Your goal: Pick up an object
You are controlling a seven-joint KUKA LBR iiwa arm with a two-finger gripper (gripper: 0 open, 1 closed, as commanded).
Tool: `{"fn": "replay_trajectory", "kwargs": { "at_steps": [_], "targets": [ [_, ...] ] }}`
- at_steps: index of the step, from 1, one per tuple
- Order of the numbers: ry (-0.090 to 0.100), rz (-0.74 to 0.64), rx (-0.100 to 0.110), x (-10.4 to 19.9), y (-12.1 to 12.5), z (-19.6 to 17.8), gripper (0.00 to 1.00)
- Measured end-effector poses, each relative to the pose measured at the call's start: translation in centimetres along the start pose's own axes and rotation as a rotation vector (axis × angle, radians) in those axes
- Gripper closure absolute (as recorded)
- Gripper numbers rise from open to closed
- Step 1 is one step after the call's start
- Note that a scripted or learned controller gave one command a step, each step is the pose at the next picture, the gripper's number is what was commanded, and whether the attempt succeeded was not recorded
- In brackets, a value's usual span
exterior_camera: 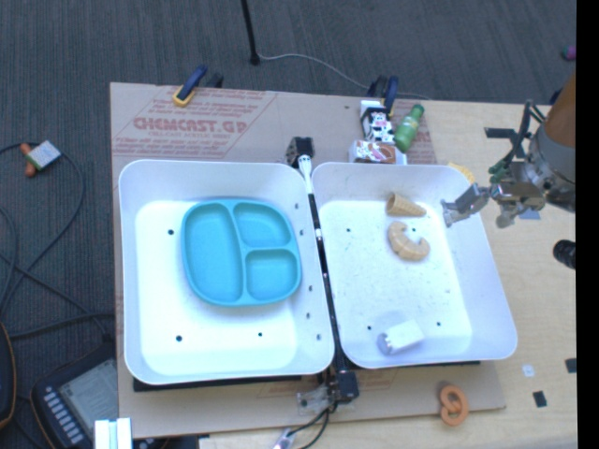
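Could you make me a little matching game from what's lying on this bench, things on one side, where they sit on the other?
Things:
1. blue divided plate
2. curved pastry piece
3. white block
4. orange ring

Places:
A. near the front edge of the right bin
B. on the bench, outside the bins, in front of the right one
C. in the left bin
D. middle of the right bin

Pairs: 1-C, 2-D, 3-A, 4-B

bench, two white bins, orange ring
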State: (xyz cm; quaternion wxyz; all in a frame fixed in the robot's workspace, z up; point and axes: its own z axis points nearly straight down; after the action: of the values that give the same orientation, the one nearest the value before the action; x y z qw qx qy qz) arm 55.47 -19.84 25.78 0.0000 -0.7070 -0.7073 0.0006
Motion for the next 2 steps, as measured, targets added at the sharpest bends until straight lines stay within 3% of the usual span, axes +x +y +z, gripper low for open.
{"fn": "replay_trajectory", "kwargs": {
  "at_steps": [1,2],
  "targets": [
    [0.002,0.001,0.003,0.3,-4.5,14.2,0.00],
    [-0.005,0.003,-0.009,2.8,-6.0,17.0,0.00]
  ]
}}
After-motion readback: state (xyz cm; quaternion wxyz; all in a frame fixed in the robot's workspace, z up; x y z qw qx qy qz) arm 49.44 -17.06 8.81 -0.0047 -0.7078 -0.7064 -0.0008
